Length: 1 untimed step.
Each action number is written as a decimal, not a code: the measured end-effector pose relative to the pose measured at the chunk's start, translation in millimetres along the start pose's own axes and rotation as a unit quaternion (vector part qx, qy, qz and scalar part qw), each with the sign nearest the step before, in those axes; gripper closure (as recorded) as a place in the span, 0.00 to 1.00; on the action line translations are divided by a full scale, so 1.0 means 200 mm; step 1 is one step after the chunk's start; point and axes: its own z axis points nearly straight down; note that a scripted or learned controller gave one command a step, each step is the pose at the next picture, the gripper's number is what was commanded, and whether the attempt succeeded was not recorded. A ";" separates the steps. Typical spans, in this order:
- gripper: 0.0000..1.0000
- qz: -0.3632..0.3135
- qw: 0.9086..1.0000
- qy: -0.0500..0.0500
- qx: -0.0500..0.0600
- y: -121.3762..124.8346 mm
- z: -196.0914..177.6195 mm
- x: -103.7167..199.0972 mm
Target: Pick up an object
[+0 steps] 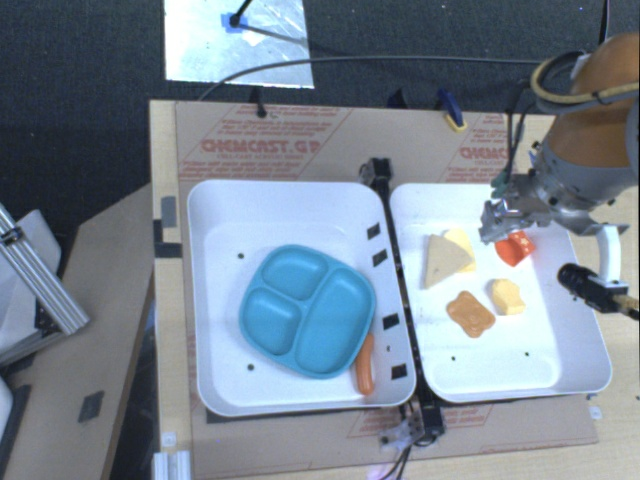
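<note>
Lettering in red on the brown sheet [300, 133] under the bins reads CHEMCAST, printed upside down, and shows again at its right end. Over the right bin [575, 368], the pincer [503, 223] hangs at the far side, touching or just above a small red object [514, 250]; I cannot tell whether it is apart or together. Cheese wedge [446, 257] lies just left.

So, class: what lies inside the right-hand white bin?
In the right bin: a pale cheese wedge, a tan cracker-like piece, a small yellow block and a red piece, partly covered by the claw.
</note>
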 end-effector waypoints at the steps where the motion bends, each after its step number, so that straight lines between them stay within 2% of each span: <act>1: 1.00 -0.002 1.000 0.001 0.000 0.11 -0.03 0.26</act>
